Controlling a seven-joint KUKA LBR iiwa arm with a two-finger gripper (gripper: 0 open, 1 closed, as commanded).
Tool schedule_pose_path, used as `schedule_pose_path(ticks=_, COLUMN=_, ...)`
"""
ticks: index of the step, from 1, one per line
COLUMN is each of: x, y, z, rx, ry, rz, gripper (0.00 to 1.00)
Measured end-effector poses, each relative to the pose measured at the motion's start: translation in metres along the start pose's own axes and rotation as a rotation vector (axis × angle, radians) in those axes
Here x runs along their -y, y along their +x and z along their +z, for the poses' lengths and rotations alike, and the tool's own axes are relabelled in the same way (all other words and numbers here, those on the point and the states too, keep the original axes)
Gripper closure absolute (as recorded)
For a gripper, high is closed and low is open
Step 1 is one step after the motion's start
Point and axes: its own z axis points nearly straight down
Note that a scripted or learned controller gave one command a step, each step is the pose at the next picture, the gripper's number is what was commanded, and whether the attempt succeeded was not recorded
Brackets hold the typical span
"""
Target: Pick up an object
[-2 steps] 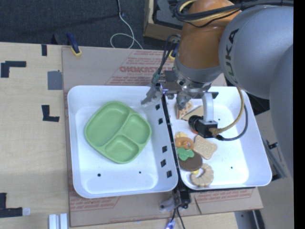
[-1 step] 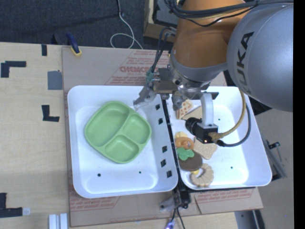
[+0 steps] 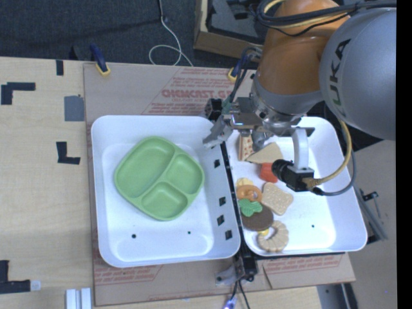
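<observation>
Pale wooden bench top (image 3: 38,192) fills the 9 o'clock side, with a brown cardboard sheet (image 3: 161,89) laid over it and dark floor, a white cable (image 3: 168,40) and a blue clamp (image 3: 98,58) toward 12 o'clock. On the cardboard sit two shallow white bins side by side, touching along their inner walls.

Inside the left bin (image 3: 103,237) lies a green divided plate (image 3: 159,177), three compartments, flat on the bin floor and slightly toward 11 o'clock of the bin's middle.

Over in the right bin (image 3: 335,230), a cluster of toy food pieces sits toward its 9 o'clock wall: a tan wedge (image 3: 265,153) at the top, a small red piece (image 3: 268,171) just below it, a pretzel-like piece (image 3: 247,189), a square cracker (image 3: 277,199), a green bit (image 3: 251,206) touching a dark brown round cookie (image 3: 257,220), and a pale cookie (image 3: 273,238) at 6 o'clock of the group.

Reaching in from 3 o'clock, the grey arm with its orange band (image 3: 297,37) hangs over the top of that cluster. Its gripper (image 3: 257,131) sits just above the tan wedge; whether it is released or clenched cannot be told, since the wrist body hides the tips.
</observation>
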Motion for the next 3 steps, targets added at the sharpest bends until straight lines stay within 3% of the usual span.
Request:
schedule_pose_path(ticks=1, x=0.0, y=0.004, z=-0.012, rx=-0.002, ry=-0.002, rz=-0.007, gripper=1.0)
schedule_pose_path(ticks=2, x=0.047, y=-0.09, z=-0.037, rx=0.0, ry=-0.005, rz=0.004, gripper=1.0)
schedule_pose_path(ticks=3, x=0.062, y=-0.105, z=-0.08, rx=-0.002, ry=-0.009, rz=-0.005, gripper=1.0)
